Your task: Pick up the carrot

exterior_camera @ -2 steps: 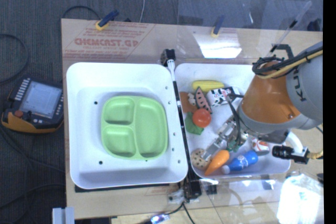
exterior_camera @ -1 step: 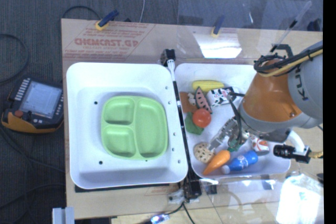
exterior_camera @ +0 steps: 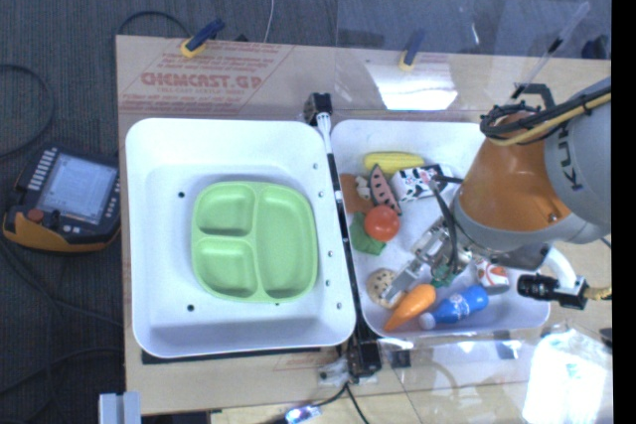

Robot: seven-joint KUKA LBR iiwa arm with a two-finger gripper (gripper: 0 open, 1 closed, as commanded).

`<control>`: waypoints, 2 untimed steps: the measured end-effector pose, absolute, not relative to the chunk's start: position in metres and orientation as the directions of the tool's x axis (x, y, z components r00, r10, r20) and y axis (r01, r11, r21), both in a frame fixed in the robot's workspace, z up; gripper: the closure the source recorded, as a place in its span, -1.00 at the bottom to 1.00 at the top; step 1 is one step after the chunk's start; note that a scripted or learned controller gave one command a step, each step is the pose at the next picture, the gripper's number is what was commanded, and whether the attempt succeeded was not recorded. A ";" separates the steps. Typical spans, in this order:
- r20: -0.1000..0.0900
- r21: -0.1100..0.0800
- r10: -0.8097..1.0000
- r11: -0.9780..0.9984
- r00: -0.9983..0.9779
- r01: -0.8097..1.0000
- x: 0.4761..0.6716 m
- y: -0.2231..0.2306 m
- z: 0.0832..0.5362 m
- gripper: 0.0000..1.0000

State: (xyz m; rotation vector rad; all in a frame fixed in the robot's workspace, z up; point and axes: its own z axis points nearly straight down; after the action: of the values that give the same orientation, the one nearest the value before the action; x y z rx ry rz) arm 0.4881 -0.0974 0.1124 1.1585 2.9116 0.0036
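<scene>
The orange carrot [exterior_camera: 409, 306] lies at a slant near the front edge of the right bin [exterior_camera: 517, 321], its thick end pointing up and right. My gripper [exterior_camera: 407, 284] hangs low over the carrot's upper end, reaching in from the right below the orange wrist band. It is right at the carrot, but I cannot make out whether it is touching. A blue bottle [exterior_camera: 459, 305] lies just to the carrot's right.
A cookie [exterior_camera: 378, 285] sits just left of the gripper. Farther back in the right bin are a red tomato [exterior_camera: 381, 222], a watermelon slice [exterior_camera: 384, 186], a banana [exterior_camera: 395, 160] and a black-and-white item [exterior_camera: 417, 182]. The left bin holds a green divided plate [exterior_camera: 255, 239].
</scene>
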 end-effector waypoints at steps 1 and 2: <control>-0.004 0.003 0.701 0.713 -0.713 0.701 0.486 -0.098 0.091 -1.00; -0.011 0.008 0.703 0.711 -0.711 0.703 0.488 -0.097 0.101 1.00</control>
State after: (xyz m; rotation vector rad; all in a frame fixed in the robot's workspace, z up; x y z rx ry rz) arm 0.4885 -0.0974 0.1015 1.1897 2.8936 0.0060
